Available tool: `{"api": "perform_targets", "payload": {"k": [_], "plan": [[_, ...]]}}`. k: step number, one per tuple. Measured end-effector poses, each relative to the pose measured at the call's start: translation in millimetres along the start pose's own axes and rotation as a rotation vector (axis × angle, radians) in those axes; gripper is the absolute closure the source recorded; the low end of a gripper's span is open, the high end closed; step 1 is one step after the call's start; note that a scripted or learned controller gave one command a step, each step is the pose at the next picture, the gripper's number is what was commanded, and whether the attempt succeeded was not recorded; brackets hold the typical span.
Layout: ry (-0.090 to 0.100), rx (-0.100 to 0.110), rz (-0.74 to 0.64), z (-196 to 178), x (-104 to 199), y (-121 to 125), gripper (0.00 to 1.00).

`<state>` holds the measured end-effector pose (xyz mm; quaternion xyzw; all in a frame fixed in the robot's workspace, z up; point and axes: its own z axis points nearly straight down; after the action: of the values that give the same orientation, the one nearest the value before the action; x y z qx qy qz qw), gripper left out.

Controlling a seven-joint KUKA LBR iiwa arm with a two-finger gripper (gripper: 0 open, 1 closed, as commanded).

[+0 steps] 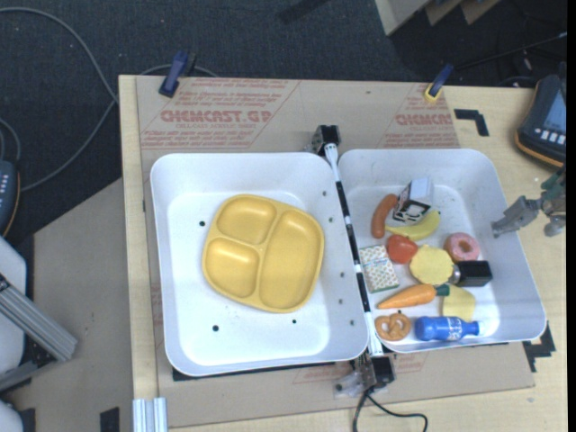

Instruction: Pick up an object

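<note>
Over at the right edge, the hand sits just outside the right bin, over the bench. Its grey fingers point toward the bin, but whether they are apart or together, I cannot tell from here. Nothing shows between them.

The pickings lie inside that bin, left of the hand: the pink donut is nearest, with a black block just below it. Further in sit a banana, a tomato, a sausage, a carrot, a pretzel and a blue bottle along the near rim.

The left bin carries a yellow divided plate, well apart from the hand.
</note>
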<state>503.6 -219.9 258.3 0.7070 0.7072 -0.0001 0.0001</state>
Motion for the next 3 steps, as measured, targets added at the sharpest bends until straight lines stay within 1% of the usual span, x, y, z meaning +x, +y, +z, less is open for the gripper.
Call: {"api": "perform_targets", "payload": {"k": [1, 2, 3], "plan": [[0.002, 0.002, -0.001, 130.9, 127.1, 36.7, 0.00], [0.000, 0.000, 0.000, 174.1, 126.1, 66.6, 0.00], [-0.001, -0.003, 0.000, 163.6, 126.2, 67.3, 1.00]]}}
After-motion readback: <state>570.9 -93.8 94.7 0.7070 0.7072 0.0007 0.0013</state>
